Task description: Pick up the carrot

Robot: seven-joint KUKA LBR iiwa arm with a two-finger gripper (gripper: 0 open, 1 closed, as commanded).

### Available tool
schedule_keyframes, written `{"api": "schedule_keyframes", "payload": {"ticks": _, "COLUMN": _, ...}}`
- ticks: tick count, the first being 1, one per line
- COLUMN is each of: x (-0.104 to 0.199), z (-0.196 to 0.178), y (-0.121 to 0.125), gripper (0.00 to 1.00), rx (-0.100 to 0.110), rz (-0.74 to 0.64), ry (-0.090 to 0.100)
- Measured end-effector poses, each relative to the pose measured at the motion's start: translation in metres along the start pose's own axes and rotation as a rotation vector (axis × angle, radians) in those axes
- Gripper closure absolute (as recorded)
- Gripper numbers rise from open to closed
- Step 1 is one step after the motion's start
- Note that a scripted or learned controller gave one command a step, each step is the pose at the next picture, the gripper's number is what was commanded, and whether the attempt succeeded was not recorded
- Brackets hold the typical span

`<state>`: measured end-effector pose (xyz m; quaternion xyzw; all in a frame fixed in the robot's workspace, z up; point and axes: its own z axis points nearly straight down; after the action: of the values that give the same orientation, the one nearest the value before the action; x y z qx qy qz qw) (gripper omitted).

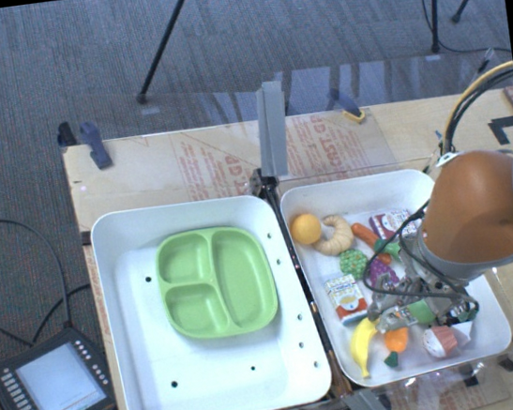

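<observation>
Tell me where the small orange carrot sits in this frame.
In the camera view, the small orange carrot lies in the right-hand white bin, near its back, between the tan croissant and the red-and-white packet, just above the green broccoli piece.

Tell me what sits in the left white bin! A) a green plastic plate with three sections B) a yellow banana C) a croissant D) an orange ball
A: the green plastic plate with three sections lies in the left white bin, while the food toys fill the right white bin.

Green tray (218,280), white bins (123,265), orange carrot (363,233), yellow banana (362,344)
</observation>
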<state>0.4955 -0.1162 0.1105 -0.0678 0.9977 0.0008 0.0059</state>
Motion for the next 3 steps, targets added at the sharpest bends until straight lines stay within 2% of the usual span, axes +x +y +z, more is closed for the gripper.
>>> {"api": "schedule_keyframes", "payload": {"ticks": 1, "x": 0.0, "z": 0.001, "y": 0.0, "gripper": 0.0, "rx": -0.001, "rz": -0.001, "ry": 0.001}}
{"api": "schedule_keyframes", "payload": {"ticks": 2, "x": 0.007, "z": 0.019, "y": 0.029, "gripper": 0.0, "rx": 0.003, "rz": -0.074, "ry": 0.001}}
{"api": "schedule_keyframes", "payload": {"ticks": 3, "x": 0.004, "z": 0.008, "y": 0.031, "gripper": 1.0, "rx": 0.002, "rz": -0.082, "ry": -0.004}}
